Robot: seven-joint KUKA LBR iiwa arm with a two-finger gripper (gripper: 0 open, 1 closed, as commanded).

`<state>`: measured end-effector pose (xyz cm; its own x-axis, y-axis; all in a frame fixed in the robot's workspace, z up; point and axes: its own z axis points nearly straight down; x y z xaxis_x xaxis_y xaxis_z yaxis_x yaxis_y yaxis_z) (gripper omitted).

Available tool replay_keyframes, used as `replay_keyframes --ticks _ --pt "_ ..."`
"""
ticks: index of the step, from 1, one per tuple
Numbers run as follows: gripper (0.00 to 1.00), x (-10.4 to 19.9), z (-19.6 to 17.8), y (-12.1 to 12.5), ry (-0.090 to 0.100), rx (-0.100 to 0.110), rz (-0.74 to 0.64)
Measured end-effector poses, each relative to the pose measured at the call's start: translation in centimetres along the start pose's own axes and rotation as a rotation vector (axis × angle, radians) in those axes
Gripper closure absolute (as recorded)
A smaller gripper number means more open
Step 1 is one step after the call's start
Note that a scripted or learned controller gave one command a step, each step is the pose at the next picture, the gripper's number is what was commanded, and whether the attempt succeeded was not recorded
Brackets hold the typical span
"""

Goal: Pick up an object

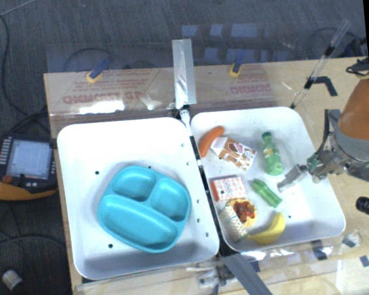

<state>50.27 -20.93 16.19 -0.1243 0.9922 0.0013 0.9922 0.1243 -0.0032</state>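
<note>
Two shallow white bins of smooth moulded plastic with rounded corners sit side by side on a pale wooden tabletop (pixel 353 67). The left bin (pixel 80 154) carries a glossy turquoise plate (pixel 145 206), a rounded, three-compartment dish lying flat near the bin's middle. The right bin (pixel 301 131) holds a scatter of small things. An orange, sausage-shaped piece (pixel 210 139) lies at a slant near the upper left corner, and just beside it is a small printed carton (pixel 235 153), tilted, white with reddish markings. A green bottle (pixel 272 153) with a paler cap end lies on its side to the right of the carton. Below, a flat red-and-white printed packet (pixel 228 188) lies against the bin's left wall, and a short green oblong piece (pixel 266 192) rests at an angle just right of it. Near the front wall lie a crinkled wrapper with red and yellow print (pixel 238 215) and a curved yellow banana (pixel 269 230), the two touching. The grey arm enters from the right with its orange band at the frame's edge; its gripper (pixel 291 179) reaches over the right part of the bin, close to the green oblong piece and below the bottle. Whether the jaws are spread or pressed together cannot be told from this angle, and nothing is seen between them.
</note>
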Motion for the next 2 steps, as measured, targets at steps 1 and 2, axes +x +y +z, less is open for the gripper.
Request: replay_keyframes --ticks 1,2 --pt "0.0 2.7 7.2 6.9 -0.009 -0.013 -0.023" --pt "0.0 7.0 7.3 13.6 -0.006 -0.01 0.264"
